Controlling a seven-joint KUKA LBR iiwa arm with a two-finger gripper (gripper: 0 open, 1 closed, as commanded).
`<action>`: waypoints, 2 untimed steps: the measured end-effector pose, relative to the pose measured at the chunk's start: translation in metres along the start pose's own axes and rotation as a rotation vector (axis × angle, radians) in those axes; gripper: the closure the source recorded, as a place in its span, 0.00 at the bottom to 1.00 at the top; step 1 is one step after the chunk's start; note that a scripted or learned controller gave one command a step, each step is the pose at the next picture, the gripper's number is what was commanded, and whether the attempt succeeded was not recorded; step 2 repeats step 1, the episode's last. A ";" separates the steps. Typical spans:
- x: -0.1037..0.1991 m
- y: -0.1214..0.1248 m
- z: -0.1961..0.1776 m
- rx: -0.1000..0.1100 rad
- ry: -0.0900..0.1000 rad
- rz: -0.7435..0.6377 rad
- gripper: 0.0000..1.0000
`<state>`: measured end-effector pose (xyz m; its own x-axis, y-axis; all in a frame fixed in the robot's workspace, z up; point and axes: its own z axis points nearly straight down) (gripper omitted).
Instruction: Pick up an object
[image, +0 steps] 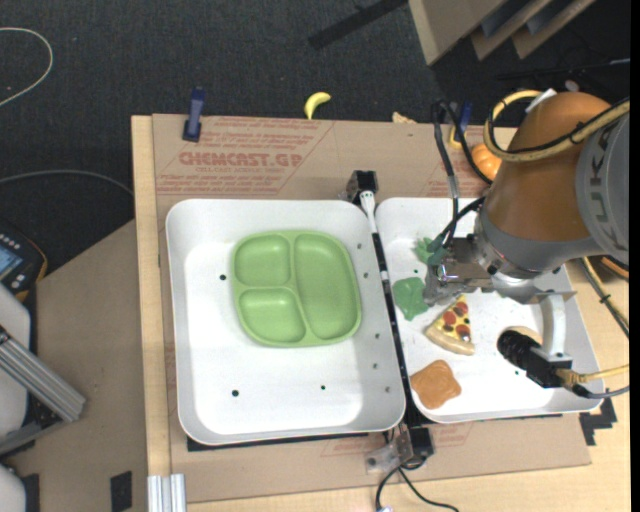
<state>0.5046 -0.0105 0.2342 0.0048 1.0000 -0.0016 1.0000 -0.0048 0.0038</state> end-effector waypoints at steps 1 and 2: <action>0.027 -0.019 -0.165 -0.017 0.005 -0.010 1.00; 0.027 -0.019 -0.165 -0.017 0.005 -0.010 1.00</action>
